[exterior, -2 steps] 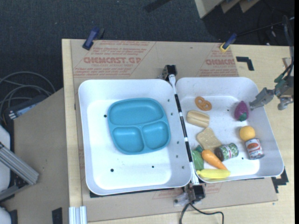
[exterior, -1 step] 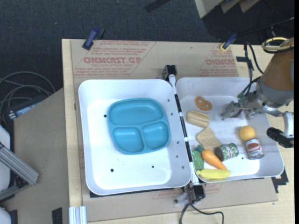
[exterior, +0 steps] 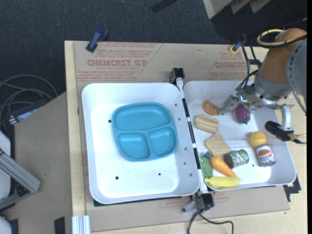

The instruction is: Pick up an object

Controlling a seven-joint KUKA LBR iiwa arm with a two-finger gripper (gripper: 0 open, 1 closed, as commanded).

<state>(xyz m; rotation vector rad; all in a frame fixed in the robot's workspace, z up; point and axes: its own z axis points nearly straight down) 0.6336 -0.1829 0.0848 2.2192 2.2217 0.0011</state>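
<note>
Purple toy (exterior: 242,113), perhaps a beet or grape bunch, sits gripped between the gripper (exterior: 241,103) fingers.

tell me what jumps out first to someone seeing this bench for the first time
The big blue divided plate sits alone in the left bin. The right bin holds a crowd of toy food: a pretzel, a bread roll, a carrot, a banana and two cans. At that bin's far side, the gripper hangs right over a purple toy.
</note>
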